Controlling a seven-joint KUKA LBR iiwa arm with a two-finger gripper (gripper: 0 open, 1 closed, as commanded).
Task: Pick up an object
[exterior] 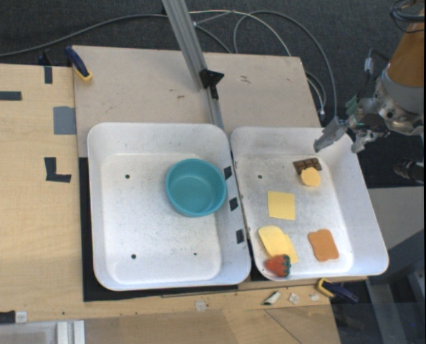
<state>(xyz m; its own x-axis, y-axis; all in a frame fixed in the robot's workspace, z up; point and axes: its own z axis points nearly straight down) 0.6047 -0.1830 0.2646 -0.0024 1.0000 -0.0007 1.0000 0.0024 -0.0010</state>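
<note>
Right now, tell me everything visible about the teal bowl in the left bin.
The teal bowl is a round, smooth-walled dish of what looks like plastic, one uniform blue-green colour inside and out. It stands upright with its mouth facing up, and nothing can be seen inside it. It rests on the floor of the left bin, right of the bin's centre and towards the wall shared with the neighbouring bin. Nothing else touches it.

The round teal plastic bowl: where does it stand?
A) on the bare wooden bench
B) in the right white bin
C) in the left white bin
C: the round teal plastic bowl stands inside the left white bin, near its right wall.
</note>
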